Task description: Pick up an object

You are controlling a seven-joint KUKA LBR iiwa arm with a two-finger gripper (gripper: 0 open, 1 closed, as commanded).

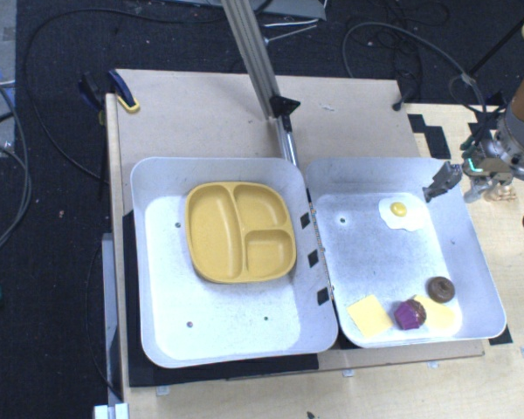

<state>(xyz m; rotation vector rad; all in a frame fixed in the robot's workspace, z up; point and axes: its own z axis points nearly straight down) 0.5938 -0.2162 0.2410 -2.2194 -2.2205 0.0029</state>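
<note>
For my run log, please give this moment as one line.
gripper: open, holds nothing, over right bin far rim | egg, donut, purple toy, cheese: in right bin | tray: left bin

Your pickable items, all lying in the right bin

You see a fried egg [399, 214] at the back; a brown doughnut [440, 289], purple piece [410, 314] and yellow slice [368, 315] cluster up front.

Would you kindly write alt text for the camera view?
The gripper hovers at the right bin's upper right edge, near a fried egg. That bin also holds a brown donut, a purple piece and yellow slices; the left bin holds a yellow divided plate.
</note>
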